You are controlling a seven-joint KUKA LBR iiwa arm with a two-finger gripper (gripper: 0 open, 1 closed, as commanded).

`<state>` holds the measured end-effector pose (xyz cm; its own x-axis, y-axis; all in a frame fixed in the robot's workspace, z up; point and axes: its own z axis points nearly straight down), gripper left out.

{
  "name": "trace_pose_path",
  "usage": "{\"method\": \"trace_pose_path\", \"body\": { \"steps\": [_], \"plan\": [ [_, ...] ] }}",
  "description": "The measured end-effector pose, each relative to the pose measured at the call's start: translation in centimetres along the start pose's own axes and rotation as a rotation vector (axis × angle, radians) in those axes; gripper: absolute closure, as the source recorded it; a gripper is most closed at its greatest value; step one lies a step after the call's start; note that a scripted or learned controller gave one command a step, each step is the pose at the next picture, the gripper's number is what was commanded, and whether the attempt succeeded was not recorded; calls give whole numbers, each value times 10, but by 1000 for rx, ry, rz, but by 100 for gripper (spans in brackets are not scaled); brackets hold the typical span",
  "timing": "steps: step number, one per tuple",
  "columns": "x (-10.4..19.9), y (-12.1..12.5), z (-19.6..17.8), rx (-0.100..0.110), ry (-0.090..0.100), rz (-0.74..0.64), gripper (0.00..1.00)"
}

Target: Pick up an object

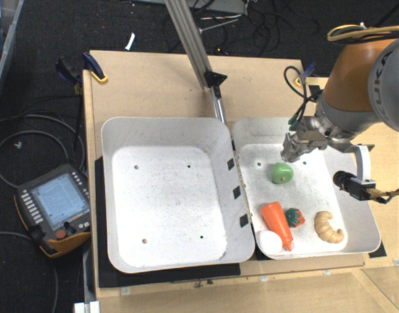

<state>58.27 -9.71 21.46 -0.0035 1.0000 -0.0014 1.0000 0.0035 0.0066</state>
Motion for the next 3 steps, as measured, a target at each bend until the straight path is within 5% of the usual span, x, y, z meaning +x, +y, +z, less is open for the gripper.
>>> {"method": "trace_pose_path", "body": {
  "steps": [1, 3],
  "plan": [
    [0, 1, -29, 2, 0, 0, 100],
    [104, -11, -27, 6, 3, -5, 100]
  ]
}}
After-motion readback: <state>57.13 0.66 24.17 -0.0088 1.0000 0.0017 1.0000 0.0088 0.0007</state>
